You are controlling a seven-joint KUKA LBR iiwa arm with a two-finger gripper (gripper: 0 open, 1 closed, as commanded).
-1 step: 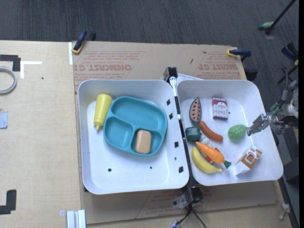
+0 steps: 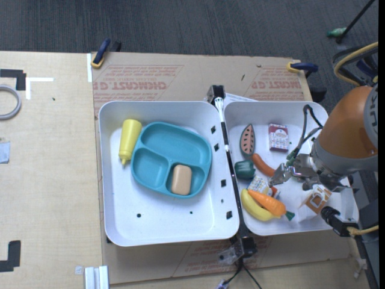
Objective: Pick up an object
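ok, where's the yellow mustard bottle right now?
The yellow mustard bottle lies in the left white bin, near its upper-left corner, right beside the left edge of the blue divided plate.

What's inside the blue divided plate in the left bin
A tan bread-like piece lies in the lower right compartment of the blue divided plate. The other compartments show bare blue; the spot beneath the piece is covered.

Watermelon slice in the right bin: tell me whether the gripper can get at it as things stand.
Probably yes. The watermelon slice lies flat with bare floor around it in the right bin; nothing rests on it. The gripper hangs nearby over the same bin, above the orange carrot.
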